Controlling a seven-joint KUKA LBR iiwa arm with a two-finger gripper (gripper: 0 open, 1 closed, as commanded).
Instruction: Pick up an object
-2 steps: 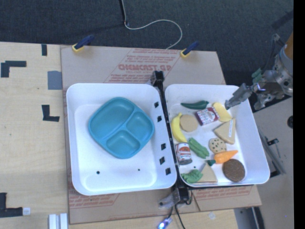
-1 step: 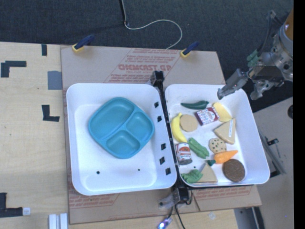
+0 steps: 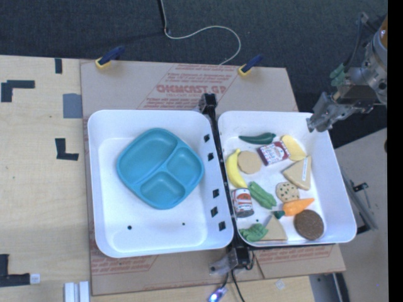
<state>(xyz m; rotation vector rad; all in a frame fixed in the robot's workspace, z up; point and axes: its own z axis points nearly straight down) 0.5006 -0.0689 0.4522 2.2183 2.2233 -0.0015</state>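
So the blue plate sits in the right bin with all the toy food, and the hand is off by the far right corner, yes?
Not quite. The camera view shows the blue plate alone in the left bin; the toy food is in the right bin. The hand is by the far right corner, as you say.

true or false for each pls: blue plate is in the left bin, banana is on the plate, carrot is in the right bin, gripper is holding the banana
1. The blue plate lies in the left bin. True.
2. The banana lies on the plate. False: it lies in the right bin, near the divider.
3. The carrot is in the right bin. True.
4. The gripper holds the banana. False: it hangs at the right bin's upper right corner, apart from the banana, with nothing seen between its fingers.
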